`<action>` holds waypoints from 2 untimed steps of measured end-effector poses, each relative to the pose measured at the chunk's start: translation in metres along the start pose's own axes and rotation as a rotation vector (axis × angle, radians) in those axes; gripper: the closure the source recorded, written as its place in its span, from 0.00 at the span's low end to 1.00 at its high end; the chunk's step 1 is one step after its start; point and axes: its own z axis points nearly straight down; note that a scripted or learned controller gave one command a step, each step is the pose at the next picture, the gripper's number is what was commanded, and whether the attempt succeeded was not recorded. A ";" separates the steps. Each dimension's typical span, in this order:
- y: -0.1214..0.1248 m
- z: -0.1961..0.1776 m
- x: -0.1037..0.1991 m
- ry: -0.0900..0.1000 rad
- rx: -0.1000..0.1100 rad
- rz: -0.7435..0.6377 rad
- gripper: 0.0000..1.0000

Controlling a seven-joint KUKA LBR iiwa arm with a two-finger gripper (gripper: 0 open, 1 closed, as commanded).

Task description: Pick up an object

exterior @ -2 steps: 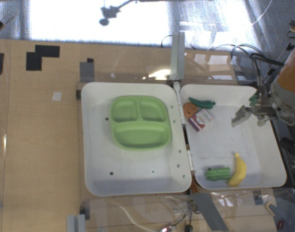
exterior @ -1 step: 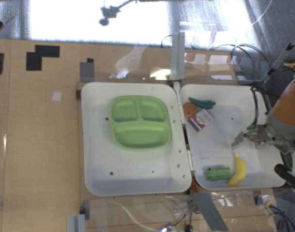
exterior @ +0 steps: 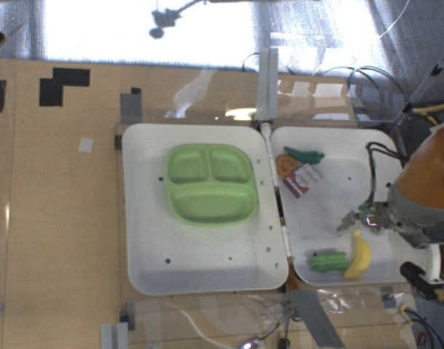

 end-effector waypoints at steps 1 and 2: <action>0.000 0.001 -0.034 0.006 0.003 -0.105 0.00; 0.112 -0.027 -0.033 0.008 0.011 -0.374 0.00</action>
